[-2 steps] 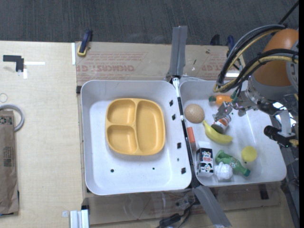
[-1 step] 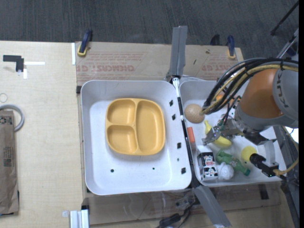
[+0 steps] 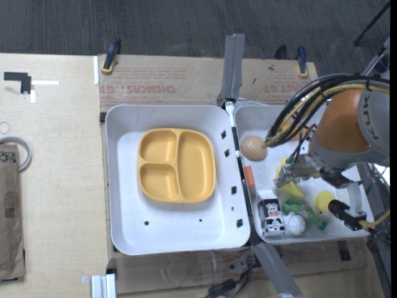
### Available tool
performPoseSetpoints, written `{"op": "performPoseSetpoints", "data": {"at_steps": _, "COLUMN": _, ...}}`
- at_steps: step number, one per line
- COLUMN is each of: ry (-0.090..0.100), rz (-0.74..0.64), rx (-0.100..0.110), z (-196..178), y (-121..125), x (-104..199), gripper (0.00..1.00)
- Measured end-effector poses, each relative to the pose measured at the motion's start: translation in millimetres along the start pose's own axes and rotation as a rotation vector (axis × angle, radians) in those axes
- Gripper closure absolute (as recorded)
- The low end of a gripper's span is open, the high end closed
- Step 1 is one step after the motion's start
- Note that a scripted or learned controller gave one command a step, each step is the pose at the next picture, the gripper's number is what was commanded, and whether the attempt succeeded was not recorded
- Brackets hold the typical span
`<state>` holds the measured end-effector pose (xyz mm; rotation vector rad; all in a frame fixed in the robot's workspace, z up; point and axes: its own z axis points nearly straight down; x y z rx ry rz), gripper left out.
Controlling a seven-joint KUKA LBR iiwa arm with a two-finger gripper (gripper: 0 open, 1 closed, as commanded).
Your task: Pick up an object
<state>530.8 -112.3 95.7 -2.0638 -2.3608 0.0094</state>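
The right bin (image 3: 260, 113) holds several small objects: a tan ball (image 3: 252, 148) at its left side, an orange stick (image 3: 249, 177) along the left wall, a black-and-white box (image 3: 271, 215), a white ball (image 3: 294, 225), a yellow piece (image 3: 324, 200) and green and yellow pieces (image 3: 291, 191) in the middle. The arm's orange band (image 3: 347, 123) hangs over the bin's right half. My gripper (image 3: 290, 174) reaches down into the cluster of green and yellow pieces; its fingertips are buried among them.
The left bin (image 3: 124, 228) carries a yellow three-compartment plate (image 3: 177, 165). A grey divider bar (image 3: 232, 61) rises between the bins. Cardboard (image 3: 161, 79) lies behind them, held by blue-and-yellow clamps. Black and yellow cables (image 3: 304, 101) loop over the right bin.
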Motion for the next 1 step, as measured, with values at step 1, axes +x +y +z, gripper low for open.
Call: {"op": "performPoseSetpoints", "data": {"at_steps": 1, "ry": -0.002, "rz": -0.089, "rx": -0.003, "z": -145.1, "y": 31.1, "x": 59.6, "gripper": 1.00}}
